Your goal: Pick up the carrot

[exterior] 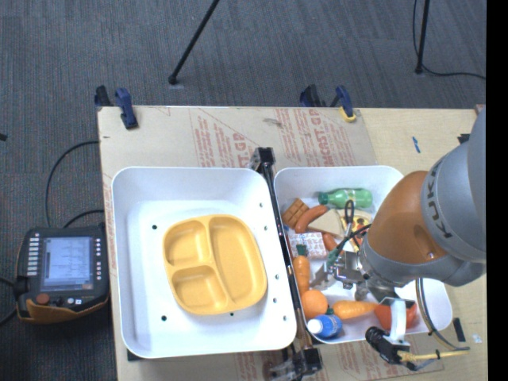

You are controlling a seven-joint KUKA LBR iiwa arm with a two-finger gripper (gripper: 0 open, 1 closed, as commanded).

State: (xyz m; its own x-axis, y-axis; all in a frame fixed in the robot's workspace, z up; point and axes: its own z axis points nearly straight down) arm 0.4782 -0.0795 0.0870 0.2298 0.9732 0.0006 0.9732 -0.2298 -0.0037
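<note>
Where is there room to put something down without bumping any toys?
Free: the left bin's white floor around the yellow tray, and the tray's own compartments. Crowded: the right bin, where the carrot, orange, green bottle and other food crowd beneath the arm.

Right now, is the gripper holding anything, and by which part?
Cannot be told. The gripper sits low in the right bin beside the carrot; nothing visibly sits between its fingers.
</note>
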